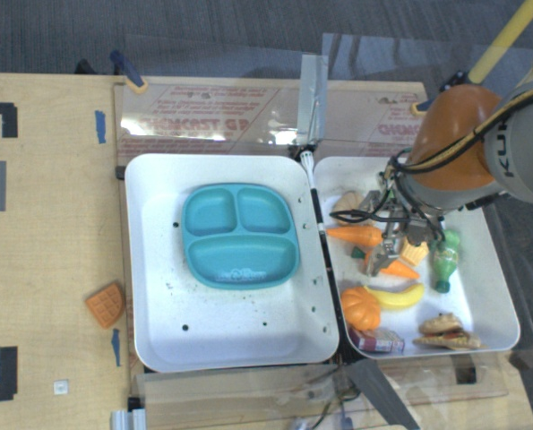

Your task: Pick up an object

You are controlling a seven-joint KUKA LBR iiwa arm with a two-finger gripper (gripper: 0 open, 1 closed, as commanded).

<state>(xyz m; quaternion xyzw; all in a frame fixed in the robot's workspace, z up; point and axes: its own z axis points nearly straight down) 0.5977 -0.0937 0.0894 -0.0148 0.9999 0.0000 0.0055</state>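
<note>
I have the claw (393,251) low in the right bin (503,307), down among the toy food. Its fingers point downward over a small orange wedge (394,268) that lies between the carrot (356,236) and the yellow block (415,253). I cannot tell from this slanted view whether the fingers are spread or pressed together, nor whether anything sits between them, so I do not count anything as held.

The wedge is my likely target. It lies just above the banana (399,296) and near the green bottle (444,262).

Procedure as I judge it:
1. Keep the fingers astride the wedge alone. The carrot tip and the yellow block sit close on either side and could jam a finger.
2. Come down until the fingertips reach the bin floor level, then close.
3. Lift straight up and slowly, so neighbours are not dragged along.
4. Confirm the grasp only once the piece shows clear of the pile.

Main risk: the wedge is low and sloped and may squirt out as the fingers close. The pumpkin (360,307) and the cracker (444,327) lie well out of the way. The left bin (150,240) carries a blue divided plate (241,236).
</note>
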